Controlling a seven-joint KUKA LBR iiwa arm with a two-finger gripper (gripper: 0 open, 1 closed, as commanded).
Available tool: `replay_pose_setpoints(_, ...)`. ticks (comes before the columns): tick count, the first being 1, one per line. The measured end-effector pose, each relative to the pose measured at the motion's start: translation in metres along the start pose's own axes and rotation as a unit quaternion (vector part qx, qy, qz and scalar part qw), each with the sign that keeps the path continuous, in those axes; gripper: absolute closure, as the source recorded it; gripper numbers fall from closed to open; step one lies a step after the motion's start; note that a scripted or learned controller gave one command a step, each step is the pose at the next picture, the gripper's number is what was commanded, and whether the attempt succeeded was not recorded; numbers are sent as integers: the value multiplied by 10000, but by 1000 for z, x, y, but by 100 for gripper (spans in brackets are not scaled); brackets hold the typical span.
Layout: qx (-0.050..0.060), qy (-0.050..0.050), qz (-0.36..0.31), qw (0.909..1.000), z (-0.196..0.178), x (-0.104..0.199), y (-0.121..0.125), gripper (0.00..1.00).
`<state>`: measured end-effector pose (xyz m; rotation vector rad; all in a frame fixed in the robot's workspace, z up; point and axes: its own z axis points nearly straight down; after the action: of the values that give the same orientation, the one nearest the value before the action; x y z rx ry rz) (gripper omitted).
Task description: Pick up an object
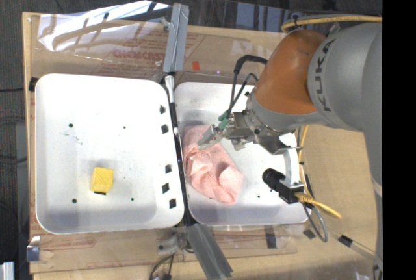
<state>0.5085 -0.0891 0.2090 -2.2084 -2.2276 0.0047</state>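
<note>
We see the gripper (214, 135) low in the right bin (195, 98), touching the crumpled pink cloth (211, 171) just below it; a yellow block (102, 180) lies well left, in the left bin (52, 103).

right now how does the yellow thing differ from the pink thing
The yellow block is small, squarish and compact; the pink cloth is much larger, soft and crumpled. The yellow block lies alone in the left bin; the pink cloth lies in the right bin, beside the gripper. Both rest on a bin floor.
</note>
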Motion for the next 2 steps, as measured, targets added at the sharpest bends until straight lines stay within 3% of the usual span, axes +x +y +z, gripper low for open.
replay_pose_setpoints(1,-9,-4,-732,9973,102,-34,53,0)
replay_pose_setpoints(2,-5,-6,-758,9971,92,-35,53,100)
